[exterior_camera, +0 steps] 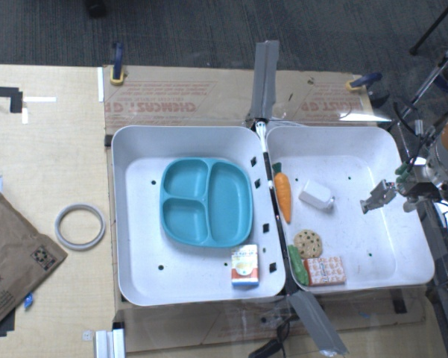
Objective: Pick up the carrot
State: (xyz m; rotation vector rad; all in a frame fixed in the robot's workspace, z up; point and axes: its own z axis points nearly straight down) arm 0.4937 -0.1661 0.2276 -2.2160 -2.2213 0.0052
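The orange carrot (282, 195) with a green top lies lengthwise against the left wall of the right bin (373, 144), its green end pointing to the far side. My gripper (376, 198) hovers over the right part of the same bin, well to the right of the carrot. It is open with nothing between its fingers. A white block (316, 197) lies between the carrot and the gripper.
In the right bin's near left corner lie a round cookie (308, 241), a green vegetable (297, 265) and a red snack packet (326, 270). The left bin (134, 200) holds a teal divided plate (207, 201) and a small carton (245, 265). A tape roll (80, 225) lies on the bench.
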